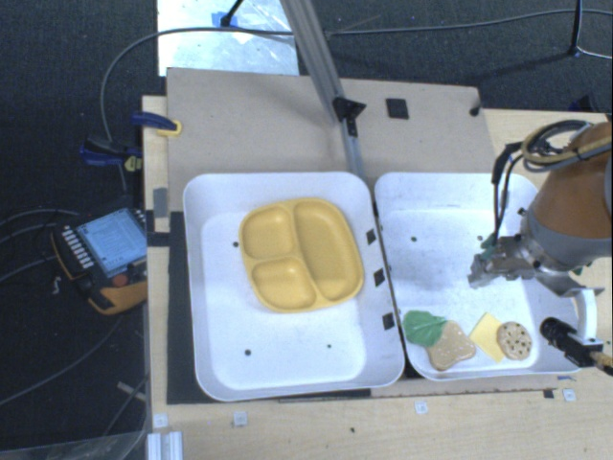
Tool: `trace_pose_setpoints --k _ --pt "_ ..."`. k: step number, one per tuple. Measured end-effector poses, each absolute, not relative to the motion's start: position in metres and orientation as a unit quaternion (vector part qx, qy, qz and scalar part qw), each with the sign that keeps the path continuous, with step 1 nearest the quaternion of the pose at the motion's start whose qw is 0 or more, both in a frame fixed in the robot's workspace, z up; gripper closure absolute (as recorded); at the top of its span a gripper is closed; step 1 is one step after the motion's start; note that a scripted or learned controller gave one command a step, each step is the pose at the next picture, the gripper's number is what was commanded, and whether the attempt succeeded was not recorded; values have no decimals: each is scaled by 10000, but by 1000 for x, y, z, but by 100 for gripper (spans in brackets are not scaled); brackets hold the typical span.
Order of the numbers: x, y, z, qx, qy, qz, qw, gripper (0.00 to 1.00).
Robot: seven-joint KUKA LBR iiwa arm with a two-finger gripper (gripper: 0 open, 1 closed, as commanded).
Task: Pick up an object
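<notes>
The tool (488,268) is seen hovering in the right bin (421,209); whether it is spread cannot be told. The cookie (514,339) lies just below it, beside the cheese slice (486,333).

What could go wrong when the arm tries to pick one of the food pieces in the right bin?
1. The green leaf, bread slice, cheese slice and cookie lie packed together, so the gripper may catch two pieces or push one aside.
2. They sit close to the near wall of the right bin, so a finger might hit the rim.
3. All look flat, which likely makes a firm grasp hard.
</notes>
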State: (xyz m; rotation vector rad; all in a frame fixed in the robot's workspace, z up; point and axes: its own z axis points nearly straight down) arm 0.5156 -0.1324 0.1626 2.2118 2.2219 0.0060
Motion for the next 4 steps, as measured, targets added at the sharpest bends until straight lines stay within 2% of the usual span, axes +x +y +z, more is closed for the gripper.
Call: trace_pose_setpoints --k 1,4 --pt "517 -133 216 7053 7089 18 31 100" --pt "560 34 229 7030 7112 21 3 100"
